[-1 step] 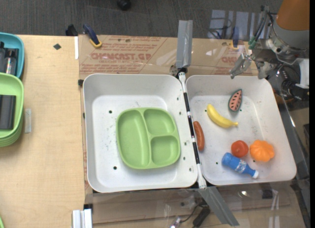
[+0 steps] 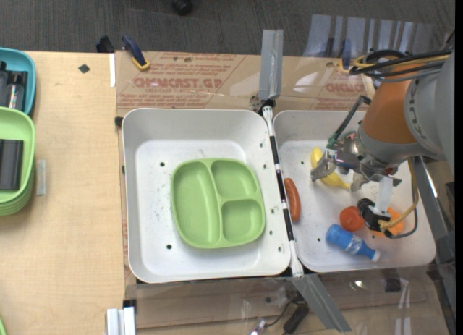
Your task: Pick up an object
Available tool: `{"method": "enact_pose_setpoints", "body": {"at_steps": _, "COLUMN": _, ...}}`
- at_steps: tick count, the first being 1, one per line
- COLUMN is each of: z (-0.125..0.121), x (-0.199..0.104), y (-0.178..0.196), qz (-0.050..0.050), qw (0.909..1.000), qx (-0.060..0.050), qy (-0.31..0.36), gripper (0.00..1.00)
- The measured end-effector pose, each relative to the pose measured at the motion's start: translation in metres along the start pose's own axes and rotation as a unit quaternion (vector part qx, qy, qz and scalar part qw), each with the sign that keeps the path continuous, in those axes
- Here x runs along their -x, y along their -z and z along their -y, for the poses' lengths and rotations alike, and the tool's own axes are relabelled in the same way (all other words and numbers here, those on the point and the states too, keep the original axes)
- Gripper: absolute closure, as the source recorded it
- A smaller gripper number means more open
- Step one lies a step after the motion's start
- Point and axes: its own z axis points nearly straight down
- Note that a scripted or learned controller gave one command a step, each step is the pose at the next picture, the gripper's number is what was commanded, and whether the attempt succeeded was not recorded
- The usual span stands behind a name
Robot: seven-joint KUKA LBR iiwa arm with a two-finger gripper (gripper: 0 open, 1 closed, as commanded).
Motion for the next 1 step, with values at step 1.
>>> {"method": "enact_pose_setpoints", "body": {"at_steps": 1, "z": 0.0912, "x": 0.0144, "y": -0.0015, "qz": 0.000, "qw": 1.0000, "qx": 0.000, "qy": 0.007, "gripper": 0.00}}
